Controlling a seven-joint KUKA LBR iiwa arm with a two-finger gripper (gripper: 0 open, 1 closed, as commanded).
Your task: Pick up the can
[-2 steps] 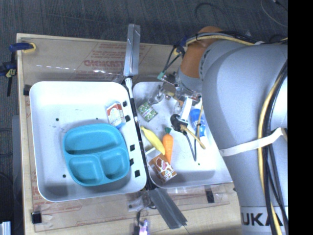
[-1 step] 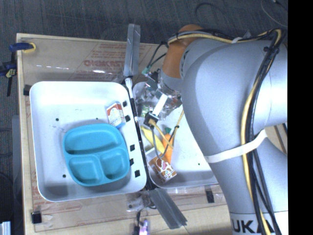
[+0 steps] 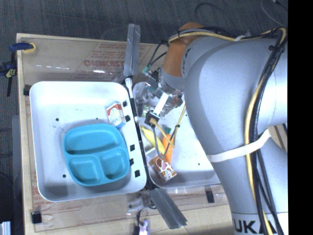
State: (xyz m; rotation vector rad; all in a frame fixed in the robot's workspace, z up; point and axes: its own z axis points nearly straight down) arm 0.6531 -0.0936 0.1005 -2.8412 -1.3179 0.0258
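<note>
Arm [image 3: 230,106] hides most of right bin [image 3: 195,175]; gripper [image 3: 155,109] indistinct.

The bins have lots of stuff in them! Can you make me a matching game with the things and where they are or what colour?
Things:
1. tray
2. small carton
3. can
4. gripper

Clues:
A. near the front edge of the right bin
B. blue, with three compartments
C. above the back of the right bin
D. in the left bin, by the wall between the bins

Pairs: 1-B, 2-D, 3-A, 4-C
</note>
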